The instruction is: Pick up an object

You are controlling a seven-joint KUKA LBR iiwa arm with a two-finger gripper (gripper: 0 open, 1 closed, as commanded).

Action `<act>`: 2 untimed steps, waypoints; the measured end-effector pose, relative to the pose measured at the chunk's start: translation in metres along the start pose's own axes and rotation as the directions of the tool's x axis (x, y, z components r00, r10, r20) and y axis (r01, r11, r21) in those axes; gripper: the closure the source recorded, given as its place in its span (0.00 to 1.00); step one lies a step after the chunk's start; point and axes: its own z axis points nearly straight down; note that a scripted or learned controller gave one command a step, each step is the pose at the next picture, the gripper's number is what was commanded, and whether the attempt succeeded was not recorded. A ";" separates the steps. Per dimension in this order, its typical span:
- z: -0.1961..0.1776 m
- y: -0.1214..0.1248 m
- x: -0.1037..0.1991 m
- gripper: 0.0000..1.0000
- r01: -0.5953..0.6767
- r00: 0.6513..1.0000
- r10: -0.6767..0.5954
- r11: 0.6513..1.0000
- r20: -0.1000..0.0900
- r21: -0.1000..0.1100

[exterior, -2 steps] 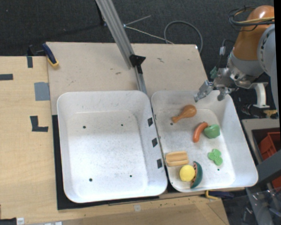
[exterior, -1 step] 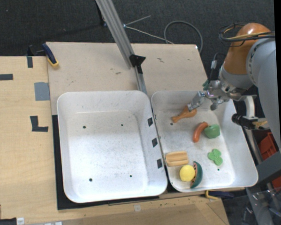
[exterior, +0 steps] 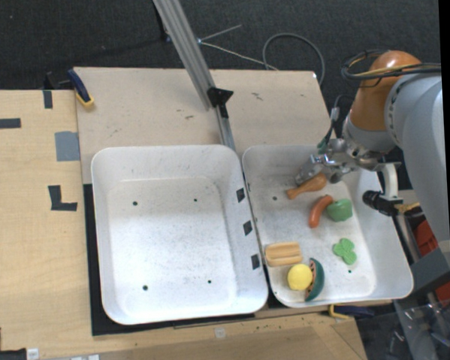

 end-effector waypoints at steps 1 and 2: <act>-0.012 0.001 0.000 1.00 0.001 1.000 -0.001 1.000 0.002 -0.003; -0.057 0.007 0.002 1.00 -0.001 1.000 0.001 1.000 0.000 -0.008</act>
